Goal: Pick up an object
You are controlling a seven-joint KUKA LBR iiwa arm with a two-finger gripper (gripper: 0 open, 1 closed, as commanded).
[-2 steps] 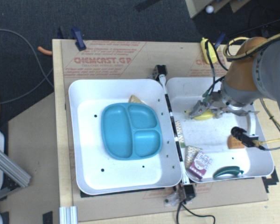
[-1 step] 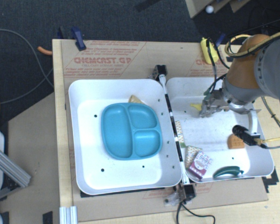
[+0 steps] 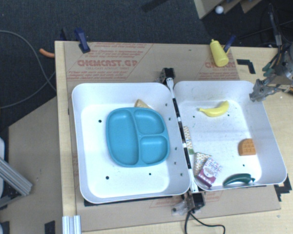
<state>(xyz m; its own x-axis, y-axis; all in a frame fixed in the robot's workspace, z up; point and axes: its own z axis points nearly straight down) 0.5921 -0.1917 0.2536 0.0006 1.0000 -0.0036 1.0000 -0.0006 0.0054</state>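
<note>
though curved, smooth yellow banana (image 3: 214,109)

Left bin (image 3: 88,179): blue divided plate (image 3: 137,136), a tan scrap (image 3: 141,103) at its far edge. Right bin (image 3: 268,130): yellow banana (image 3: 215,109), orange waffle-like piece (image 3: 247,146), purple packet (image 3: 207,170), green ring (image 3: 238,180). Bench: yellow bottle (image 3: 218,53). Gripper (image 3: 261,91) over the right bin's far right corner.

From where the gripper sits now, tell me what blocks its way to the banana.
Nothing visible does. The gripper is at the right bin's far right rim, and the banana lies alone on bare bin floor; the waffle sits well nearer the camera.
</note>
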